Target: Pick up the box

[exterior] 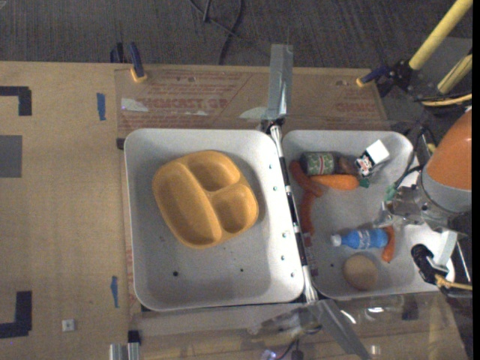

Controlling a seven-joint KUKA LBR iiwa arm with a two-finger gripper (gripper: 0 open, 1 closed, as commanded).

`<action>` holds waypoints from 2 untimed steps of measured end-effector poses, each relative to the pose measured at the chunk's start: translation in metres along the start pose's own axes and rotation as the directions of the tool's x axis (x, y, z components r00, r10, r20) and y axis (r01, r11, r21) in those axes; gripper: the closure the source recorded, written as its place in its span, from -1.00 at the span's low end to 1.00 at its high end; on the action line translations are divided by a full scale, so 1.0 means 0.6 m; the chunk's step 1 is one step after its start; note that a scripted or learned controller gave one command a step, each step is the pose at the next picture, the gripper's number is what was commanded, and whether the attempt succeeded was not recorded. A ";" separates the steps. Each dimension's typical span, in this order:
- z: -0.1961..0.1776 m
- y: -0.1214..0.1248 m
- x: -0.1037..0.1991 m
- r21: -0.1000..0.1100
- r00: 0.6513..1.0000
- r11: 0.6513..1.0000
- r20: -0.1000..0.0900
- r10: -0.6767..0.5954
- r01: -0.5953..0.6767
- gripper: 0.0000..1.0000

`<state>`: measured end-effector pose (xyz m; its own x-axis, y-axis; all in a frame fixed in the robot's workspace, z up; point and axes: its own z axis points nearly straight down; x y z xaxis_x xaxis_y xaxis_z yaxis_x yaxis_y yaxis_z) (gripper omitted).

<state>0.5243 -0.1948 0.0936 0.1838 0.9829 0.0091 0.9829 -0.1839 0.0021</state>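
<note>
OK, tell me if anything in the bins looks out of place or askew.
Nothing looks spilled or damaged. The small box sits tilted in the right bin's far corner, against the can and carrot. The bottle lies on its side. The yellow divided tray sits skewed in the left bin.

1. Single fixed camera, mounted above the bench (60, 201), looking down at a slight slant.
2. Both white bins in frame: left bin (150, 276), right bin (330, 283).
3. Far edge of view takes in dark floor (90, 13).
4. Arm (454, 171) enters from the right.
</note>
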 end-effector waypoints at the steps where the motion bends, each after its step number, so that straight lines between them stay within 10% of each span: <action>1: 0.000 -0.073 -0.024 0.009 0.959 0.959 0.004 -0.284 0.284 1.00; 2: 0.013 -0.089 0.092 -0.002 0.984 0.984 0.010 -0.177 0.177 1.00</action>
<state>0.4819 -0.1309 0.0860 0.0072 1.0000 -0.0011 1.0000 -0.0072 0.0059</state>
